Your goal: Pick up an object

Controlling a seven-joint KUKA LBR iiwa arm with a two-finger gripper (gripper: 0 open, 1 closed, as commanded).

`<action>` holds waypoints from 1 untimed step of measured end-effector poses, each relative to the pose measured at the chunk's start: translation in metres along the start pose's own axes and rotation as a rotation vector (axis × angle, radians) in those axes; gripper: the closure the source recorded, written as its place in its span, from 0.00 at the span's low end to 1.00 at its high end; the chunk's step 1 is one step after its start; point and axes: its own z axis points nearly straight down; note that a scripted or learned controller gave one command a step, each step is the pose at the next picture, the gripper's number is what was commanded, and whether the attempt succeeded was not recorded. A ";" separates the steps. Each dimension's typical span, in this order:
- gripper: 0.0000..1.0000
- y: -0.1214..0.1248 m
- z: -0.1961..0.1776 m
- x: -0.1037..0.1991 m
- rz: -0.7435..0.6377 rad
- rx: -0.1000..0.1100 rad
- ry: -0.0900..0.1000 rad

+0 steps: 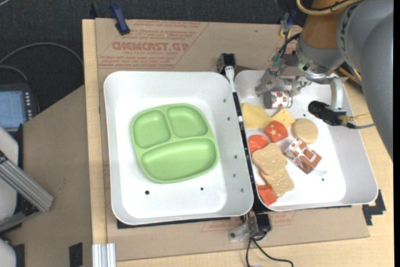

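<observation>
My gripper [277, 88] hangs low over the far left part of the right bin [350, 172]. Directly under its tip sits a small red and white object [280, 99]; whether it is gripped is not visible. Just in front lie a yellow cheese wedge [252, 114], a smaller yellow piece [285, 117], a red tomato piece [275, 130] and a round tan bun [305, 130]. Nearer the front are two bread slices [274, 169], a red and white carton [302, 156] and a red piece [265, 194].
The left bin [119, 134] holds a green divided plate [174, 142]. A dark rail with a clip [227, 63] runs between the two bins. The arm [331, 15] reaches in from the upper right. Bare bin floor lies at the right bin's front right.
</observation>
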 end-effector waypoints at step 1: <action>0.00 -0.071 0.042 0.000 0.008 0.005 0.001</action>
